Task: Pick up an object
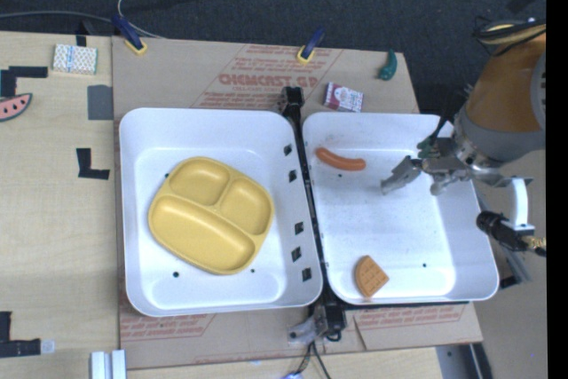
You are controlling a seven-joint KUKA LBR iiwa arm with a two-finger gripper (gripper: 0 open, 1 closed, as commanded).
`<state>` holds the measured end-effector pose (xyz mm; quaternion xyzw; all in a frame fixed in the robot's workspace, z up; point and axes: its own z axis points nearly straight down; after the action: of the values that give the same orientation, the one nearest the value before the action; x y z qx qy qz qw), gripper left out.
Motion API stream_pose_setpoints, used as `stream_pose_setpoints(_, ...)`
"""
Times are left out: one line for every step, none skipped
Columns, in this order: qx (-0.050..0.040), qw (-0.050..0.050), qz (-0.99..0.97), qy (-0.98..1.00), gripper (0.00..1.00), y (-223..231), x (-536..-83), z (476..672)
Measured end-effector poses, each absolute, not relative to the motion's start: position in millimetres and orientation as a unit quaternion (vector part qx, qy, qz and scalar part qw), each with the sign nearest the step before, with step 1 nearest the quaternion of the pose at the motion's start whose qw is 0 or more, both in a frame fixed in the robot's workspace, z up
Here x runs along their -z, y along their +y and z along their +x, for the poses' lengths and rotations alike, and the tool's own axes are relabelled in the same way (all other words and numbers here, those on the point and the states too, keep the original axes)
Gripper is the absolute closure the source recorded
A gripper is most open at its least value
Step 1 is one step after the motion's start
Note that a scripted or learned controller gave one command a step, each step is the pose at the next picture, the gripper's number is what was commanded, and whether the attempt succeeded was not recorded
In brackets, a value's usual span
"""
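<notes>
Sausage-shaped orange-brown toy food [341, 160] lay in the right white bin [461, 280], close to its far edge and near the divider between the two bins, with its long axis running almost along that far edge. The grey two-finger claw [417, 176] hung above the same bin, near its right edge, with its fingers spread apart and nothing between them. The sausage was to the left of the claw and a little farther back, so I judge that the coming move had to go that way. A small tan cracker-like piece [371, 276] rested near the front edge of this bin. On the brown cardboard sheet [248, 80] under the bins, red print read roughly "CHEMCAST GP"; other writing was too small to read.
</notes>
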<state>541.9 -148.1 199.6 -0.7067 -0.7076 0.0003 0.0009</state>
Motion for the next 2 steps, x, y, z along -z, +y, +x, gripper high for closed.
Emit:
stream_pose_setpoints(0.0013,-0.002,-0.707,-0.708,0.0,-131.2,-86.5,571.9)
stream_pose_setpoints(0.001,-0.001,-0.706,-0.708,0.0,-103.4,-85.6,634.2)
